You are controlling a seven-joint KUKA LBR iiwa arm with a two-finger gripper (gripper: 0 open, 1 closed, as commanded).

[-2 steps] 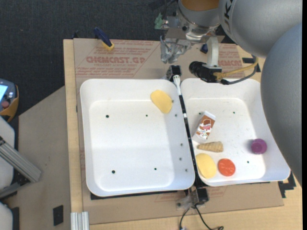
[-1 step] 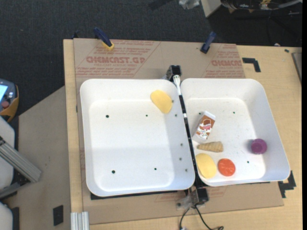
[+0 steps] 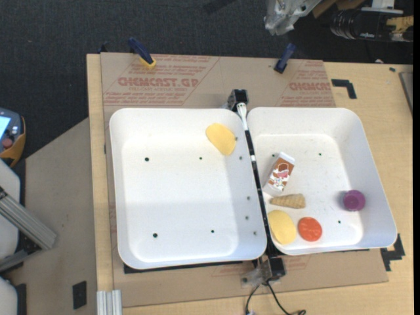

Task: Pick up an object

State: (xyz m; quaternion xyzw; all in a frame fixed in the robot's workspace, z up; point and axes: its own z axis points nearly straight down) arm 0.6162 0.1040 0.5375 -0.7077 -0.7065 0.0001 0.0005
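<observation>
Gripper (image 3: 283, 15) sits at the top edge of the camera view, above the bench and well clear of both bins, over the dark floor behind the board. It's small and blurred there; jaw state can't be told. Nothing visible in it.

Left bin (image 3: 131, 241): one item, a yellow lump (image 3: 221, 138), near the top right corner, close to the divider between the bins.

Right bin (image 3: 371, 176): five items.
- Small carton (image 3: 280, 173), white with red-brown print, lying tilted, left of centre.
- Cone (image 3: 289, 201), tan, lying flat just below the carton, tip pointing left.
- Yellow oval (image 3: 282, 227) at the bottom left corner, just beside the bin wall.
- Orange-red ball (image 3: 310, 229) just beside the oval, on its right; can't tell if they touch.
- Purple piece (image 3: 354, 200) near the right wall, well apart from the rest.

Both bins rest on a cardboard sheet (image 3: 164, 77) with red print. Blue clamps hold its far edge: one (image 3: 142, 52) at top left, one (image 3: 285, 57) at top middle, almost under the gripper. Black clip (image 3: 237, 100) at the top of the seam between bins, another clip (image 3: 272, 266) at the bottom with a cable trailing off.
</observation>
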